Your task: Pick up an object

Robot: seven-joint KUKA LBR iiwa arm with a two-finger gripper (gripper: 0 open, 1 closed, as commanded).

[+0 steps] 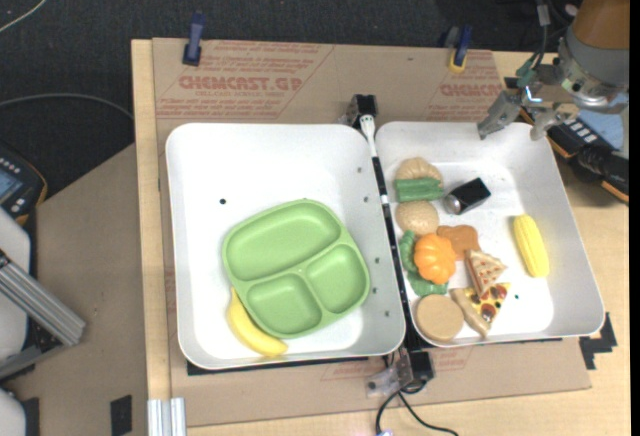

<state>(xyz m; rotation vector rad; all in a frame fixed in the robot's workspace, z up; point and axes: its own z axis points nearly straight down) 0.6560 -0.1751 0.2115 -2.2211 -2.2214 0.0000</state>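
My gripper [518, 121] hangs open over the far right corner of the right bin [570, 224], its two fingers spread with nothing between them. The toy foods lie below and to its left. Nearest it is a black and silver can [467, 195], with a bread roll [417, 169] and a green vegetable [417, 189] further left. A yellow corn cob [529, 244] lies alone toward the bin's right side. Nearer the front are an orange pumpkin [434, 258], a pizza slice [487, 279] and a round tan biscuit [439, 317].
The left bin [200, 174] holds a green divided plate [295, 266] with a banana [250, 326] tucked against its front left edge. A black clip [362, 108] sits where the two bins meet at the back. Blue clamps [193, 39] pin the cardboard base.
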